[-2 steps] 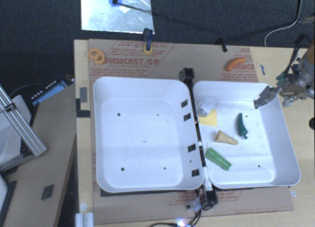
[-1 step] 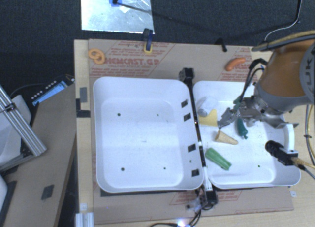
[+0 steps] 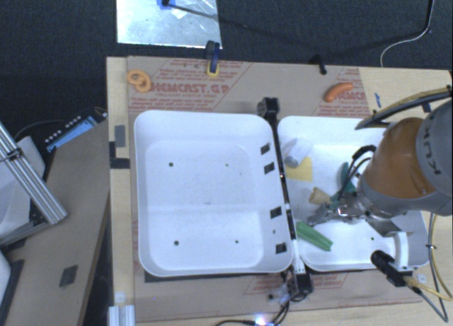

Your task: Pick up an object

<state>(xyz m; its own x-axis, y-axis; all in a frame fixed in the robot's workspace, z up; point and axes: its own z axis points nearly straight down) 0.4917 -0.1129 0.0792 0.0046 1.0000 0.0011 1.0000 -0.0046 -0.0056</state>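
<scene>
Green stick-shaped object (image 3: 313, 236) lying flat, tilted, at near-left of right bin (image 3: 333, 264). Just beyond, gripper (image 3: 320, 213) low over bin floor, fingers apart, grasping nothing. Farther: tan piece (image 3: 320, 195), yellow sheet (image 3: 301, 170), white roll (image 3: 297, 151).

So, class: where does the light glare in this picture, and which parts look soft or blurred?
Camera view: the foil sheet behind the bench shows bright glare; the left bin looks evenly lit, nearly washed out; the gripper and the small items in the right bin are soft, their details hard to read.
</scene>
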